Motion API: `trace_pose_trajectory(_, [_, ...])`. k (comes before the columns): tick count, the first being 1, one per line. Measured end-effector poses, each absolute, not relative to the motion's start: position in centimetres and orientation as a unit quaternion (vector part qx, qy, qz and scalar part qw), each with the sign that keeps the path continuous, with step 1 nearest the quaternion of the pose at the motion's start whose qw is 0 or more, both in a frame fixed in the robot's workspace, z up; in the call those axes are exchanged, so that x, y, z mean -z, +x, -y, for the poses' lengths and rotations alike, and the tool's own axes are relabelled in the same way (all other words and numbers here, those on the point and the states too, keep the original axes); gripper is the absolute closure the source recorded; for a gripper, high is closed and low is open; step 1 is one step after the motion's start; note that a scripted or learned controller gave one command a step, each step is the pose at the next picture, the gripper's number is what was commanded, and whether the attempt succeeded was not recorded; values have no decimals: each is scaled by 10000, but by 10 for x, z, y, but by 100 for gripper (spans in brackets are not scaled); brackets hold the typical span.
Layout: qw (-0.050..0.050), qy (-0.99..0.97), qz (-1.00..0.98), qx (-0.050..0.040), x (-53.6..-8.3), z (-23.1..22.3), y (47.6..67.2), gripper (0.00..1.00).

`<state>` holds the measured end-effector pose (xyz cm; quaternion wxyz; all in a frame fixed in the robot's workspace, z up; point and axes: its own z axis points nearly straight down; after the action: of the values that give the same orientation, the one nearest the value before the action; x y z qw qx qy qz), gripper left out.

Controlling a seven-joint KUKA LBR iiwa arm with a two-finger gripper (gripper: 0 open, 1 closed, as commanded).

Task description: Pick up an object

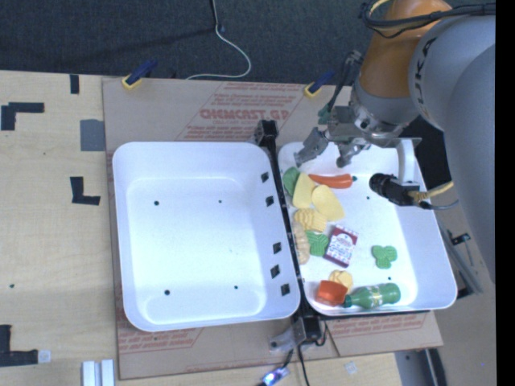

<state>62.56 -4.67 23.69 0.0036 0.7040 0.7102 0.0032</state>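
A wooden bench point(48, 215) carries two white bins, and in the camera view the right bin point(430, 248) holds a heap of small toy foods along its left wall. The gripper point(328, 153) hangs with jaws spread wide over the bin's far left corner, holding nothing, just above the orange-red carrot point(331, 180). The carrot looks light, stiff and smooth plastic, probably slippery, so it is best pinched across its slim middle.

Occlusion and cropping over the right bin point(441, 257)
The arm point(451, 63) is running off the right edge, hiding the bin's far corner.
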Motion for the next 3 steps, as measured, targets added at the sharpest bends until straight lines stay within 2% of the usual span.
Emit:
trace_pose_trajectory(1, [-17, 7064, -7079, 14, -218, 25, 587, 100])
trace_pose_trajectory(2, [28, 7043, -7099, -46, -323, -47, 625, 100])
trace_pose_trajectory(3, [23, 7034, -7107, -55, -418, -133, 661, 100])
